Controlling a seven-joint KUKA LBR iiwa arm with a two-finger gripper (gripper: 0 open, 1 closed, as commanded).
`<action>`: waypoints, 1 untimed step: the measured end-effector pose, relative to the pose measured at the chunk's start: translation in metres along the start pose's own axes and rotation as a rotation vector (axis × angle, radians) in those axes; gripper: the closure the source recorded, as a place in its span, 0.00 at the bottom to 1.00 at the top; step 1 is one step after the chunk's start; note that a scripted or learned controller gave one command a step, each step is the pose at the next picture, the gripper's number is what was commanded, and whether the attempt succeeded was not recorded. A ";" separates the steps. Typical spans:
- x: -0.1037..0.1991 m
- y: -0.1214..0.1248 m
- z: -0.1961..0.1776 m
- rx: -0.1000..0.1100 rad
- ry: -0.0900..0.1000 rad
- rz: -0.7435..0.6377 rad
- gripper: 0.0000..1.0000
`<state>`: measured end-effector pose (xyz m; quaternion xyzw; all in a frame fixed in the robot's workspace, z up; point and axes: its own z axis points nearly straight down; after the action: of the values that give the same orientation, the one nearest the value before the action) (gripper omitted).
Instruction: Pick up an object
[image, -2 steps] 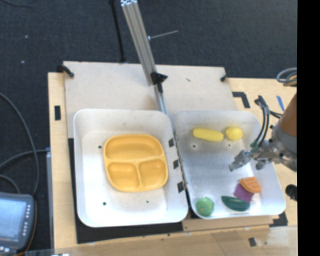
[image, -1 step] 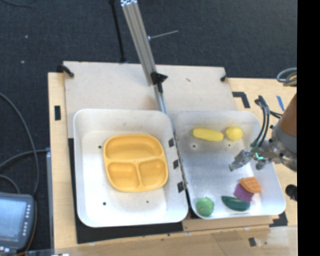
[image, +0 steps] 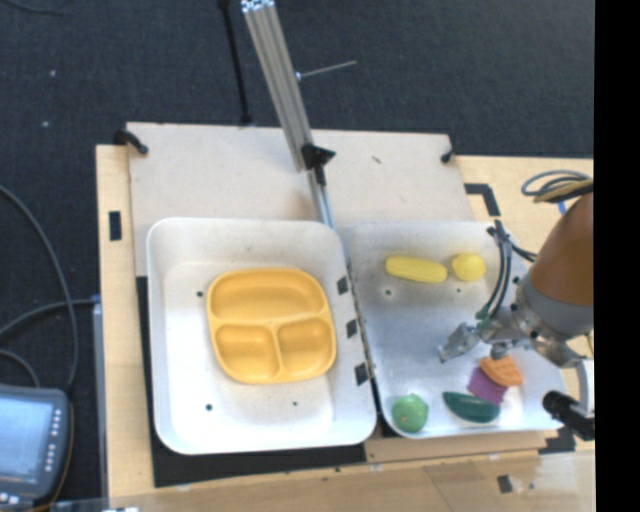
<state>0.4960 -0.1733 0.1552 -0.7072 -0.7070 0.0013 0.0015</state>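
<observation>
Orange and purple are showing just under the arm's wrist, where a small orange piece (image: 503, 371) and a purple piece (image: 487, 385) are lying touching each other in the right bin (image: 400, 320). The pincer (image: 462, 342) is hanging low over the bin floor just left of them, and whether it is spread or pressed together cannot be told from this slant; nothing is showing between its tips. Near the bin's front edge a dark green piece (image: 470, 406) and a round light green one (image: 409, 411) are resting, while a long yellow piece (image: 416, 269) and a yellow ball-like one (image: 467, 266) are sitting at the far side. The left bin (image: 180, 400) on the counter (image: 120, 470) is carrying a yellow divided tray (image: 270, 323). These pieces are looking like light, stiff plastic toys, probably smooth and apt to slip or roll. The long yellow piece is lying well apart from its neighbours, so gripping across its narrow middle is seeming the safest hold.
</observation>
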 end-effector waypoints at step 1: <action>-0.001 0.000 0.052 -0.002 -0.001 0.000 0.00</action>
<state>0.4958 -0.1740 0.1030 -0.7072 -0.7070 0.0009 0.0003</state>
